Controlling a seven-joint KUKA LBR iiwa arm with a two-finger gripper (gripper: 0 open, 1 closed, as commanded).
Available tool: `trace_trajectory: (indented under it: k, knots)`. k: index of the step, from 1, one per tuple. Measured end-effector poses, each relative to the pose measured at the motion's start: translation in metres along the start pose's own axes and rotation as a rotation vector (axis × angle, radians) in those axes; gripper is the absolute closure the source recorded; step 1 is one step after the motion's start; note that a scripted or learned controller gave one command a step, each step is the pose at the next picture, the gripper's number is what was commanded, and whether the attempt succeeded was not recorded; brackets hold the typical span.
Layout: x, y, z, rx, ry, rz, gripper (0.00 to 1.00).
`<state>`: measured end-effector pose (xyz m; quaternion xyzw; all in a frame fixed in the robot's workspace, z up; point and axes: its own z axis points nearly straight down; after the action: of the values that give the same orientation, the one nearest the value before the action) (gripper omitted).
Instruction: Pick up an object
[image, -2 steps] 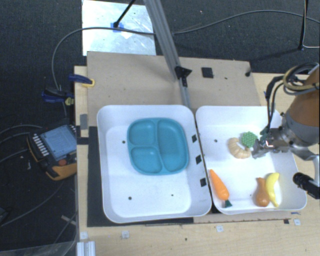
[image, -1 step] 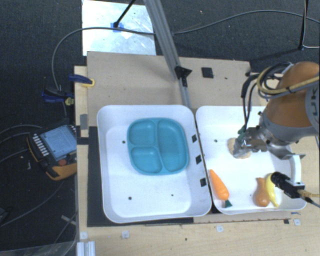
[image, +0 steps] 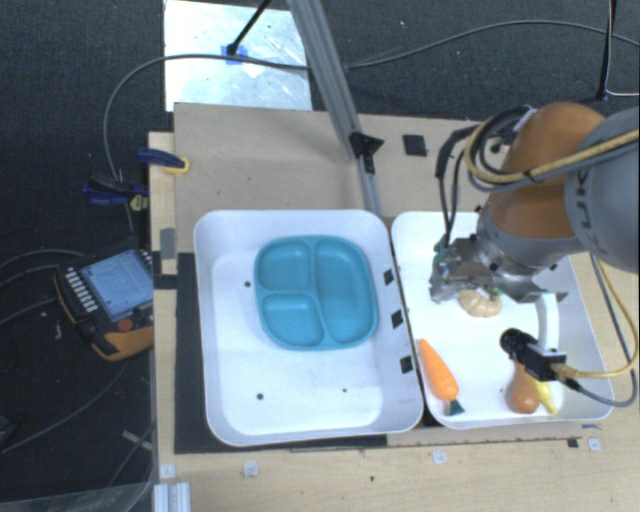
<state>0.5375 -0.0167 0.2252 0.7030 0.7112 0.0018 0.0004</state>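
The likeliest target, a pale bun-like piece, lies in the right bin just at the gripper's four o'clock, partly under the wrist; whether the gripper is spread or pressed together I cannot tell. At the bun's seven o'clock lies a carrot, at its five o'clock a brown pear-like piece beside something yellow, and at nine o'clock, in the left bin, a blue tray. This looks like the reach-and-descend step, and the next move calls for centring over the bun before closing.
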Motion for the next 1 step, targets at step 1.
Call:
trace_trajectory:
  k: [1]
  knots:
    - [0.0562, 0.0107, -0.0098, 0.000, 0.000, 0.000, 1.00]
